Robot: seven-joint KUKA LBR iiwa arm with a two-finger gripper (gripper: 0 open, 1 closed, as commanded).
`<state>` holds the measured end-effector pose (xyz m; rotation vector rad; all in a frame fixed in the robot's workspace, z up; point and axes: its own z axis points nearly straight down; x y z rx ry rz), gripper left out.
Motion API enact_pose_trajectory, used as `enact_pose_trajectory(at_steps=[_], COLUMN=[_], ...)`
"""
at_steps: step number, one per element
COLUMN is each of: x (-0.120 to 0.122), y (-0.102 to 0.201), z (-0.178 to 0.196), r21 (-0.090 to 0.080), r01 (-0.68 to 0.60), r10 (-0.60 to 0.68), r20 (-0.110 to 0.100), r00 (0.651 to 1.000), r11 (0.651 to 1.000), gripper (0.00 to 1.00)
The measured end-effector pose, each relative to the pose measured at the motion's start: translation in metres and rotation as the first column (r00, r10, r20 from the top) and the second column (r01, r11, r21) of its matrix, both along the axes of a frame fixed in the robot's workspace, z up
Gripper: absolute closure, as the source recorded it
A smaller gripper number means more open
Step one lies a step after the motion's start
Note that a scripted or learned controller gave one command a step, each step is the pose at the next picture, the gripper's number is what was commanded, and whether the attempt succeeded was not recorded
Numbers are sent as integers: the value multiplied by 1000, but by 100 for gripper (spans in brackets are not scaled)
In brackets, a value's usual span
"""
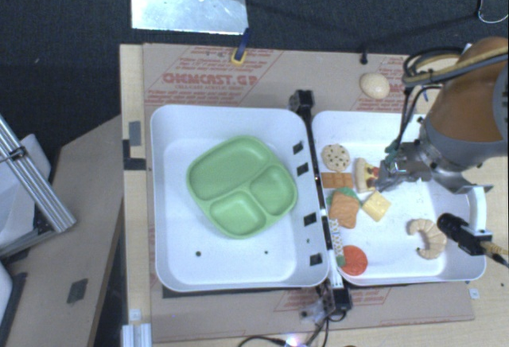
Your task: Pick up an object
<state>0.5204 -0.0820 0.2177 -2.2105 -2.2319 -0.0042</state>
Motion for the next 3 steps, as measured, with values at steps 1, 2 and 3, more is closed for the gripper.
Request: enact_pose_trajectory(at_steps=[1, 2, 3], x=[7, 12, 20], y=[47, 101, 155], z=[-5, -10, -4], r21=[0, 0, 1], r01=[0, -1, -2], r10=[0, 1, 2], r20=[-1, 0, 1], r00=[1000, 1000, 1000], r11=[1000, 1000, 1000], gripper=[100, 100, 100])
